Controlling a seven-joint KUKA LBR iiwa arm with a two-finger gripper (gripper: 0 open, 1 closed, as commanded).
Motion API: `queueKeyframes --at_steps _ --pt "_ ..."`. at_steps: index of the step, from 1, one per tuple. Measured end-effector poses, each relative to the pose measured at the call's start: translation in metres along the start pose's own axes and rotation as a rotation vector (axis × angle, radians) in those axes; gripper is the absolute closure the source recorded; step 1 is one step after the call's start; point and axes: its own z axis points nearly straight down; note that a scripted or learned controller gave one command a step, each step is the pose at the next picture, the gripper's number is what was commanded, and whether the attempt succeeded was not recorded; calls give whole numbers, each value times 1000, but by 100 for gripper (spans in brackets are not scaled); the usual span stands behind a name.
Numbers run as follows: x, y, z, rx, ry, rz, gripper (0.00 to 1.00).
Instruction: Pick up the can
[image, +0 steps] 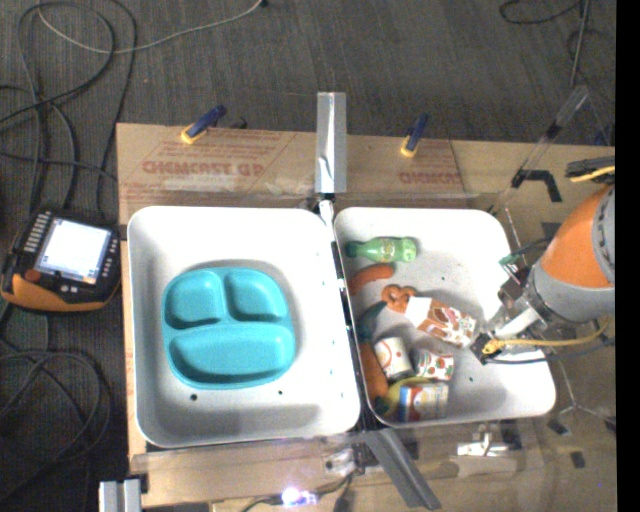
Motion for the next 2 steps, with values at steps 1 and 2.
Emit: queueKeyframes --at_steps 1,2 --pt "41 -19 -84 -4 0 209 100" --pt "20 11 -275 -7 -1 100 100"
